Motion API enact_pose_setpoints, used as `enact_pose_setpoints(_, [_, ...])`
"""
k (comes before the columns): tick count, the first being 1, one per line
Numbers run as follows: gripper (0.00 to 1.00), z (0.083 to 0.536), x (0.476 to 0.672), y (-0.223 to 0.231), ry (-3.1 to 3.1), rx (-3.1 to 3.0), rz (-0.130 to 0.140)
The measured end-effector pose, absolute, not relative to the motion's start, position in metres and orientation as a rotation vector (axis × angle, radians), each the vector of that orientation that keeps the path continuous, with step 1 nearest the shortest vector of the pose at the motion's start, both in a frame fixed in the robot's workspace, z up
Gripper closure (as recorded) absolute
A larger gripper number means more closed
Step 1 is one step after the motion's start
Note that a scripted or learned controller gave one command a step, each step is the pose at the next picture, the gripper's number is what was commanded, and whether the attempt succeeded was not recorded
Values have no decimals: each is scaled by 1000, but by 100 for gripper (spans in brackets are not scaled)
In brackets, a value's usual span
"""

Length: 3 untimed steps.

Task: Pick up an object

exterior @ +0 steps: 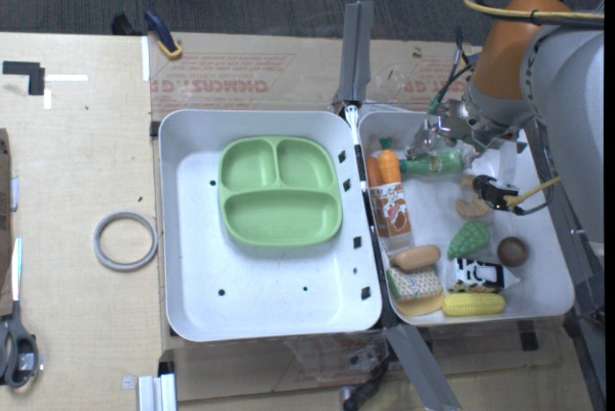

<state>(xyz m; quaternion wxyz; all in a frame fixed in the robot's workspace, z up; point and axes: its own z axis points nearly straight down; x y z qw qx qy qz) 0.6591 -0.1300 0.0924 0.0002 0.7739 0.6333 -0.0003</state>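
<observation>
My gripper hangs over the far part of the right bin, directly above a green bottle-like object that lies on its side. I cannot see whether the gripper touches it. To the left, an orange bottle and a brown labelled bottle lie along the bin's left wall. Nearer the front are a tan bread roll, a green leafy piece, a brown ball, a black-and-white box, a yellow corn cob and a waffle-like piece.
The left bin holds a green divided plate. A small tan piece lies in the right bin under the wrist. On the bench at left lie a tape ring and scissors.
</observation>
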Motion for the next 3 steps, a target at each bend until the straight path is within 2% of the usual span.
enact_pose_setpoints(1, [100,102,659,-131,1988,2430,-3])
enact_pose_setpoints(2, [100,178,657,-130,1907,2495,-2])
enact_pose_setpoints(3, [100,212,659,-84,1907,2496,-1])
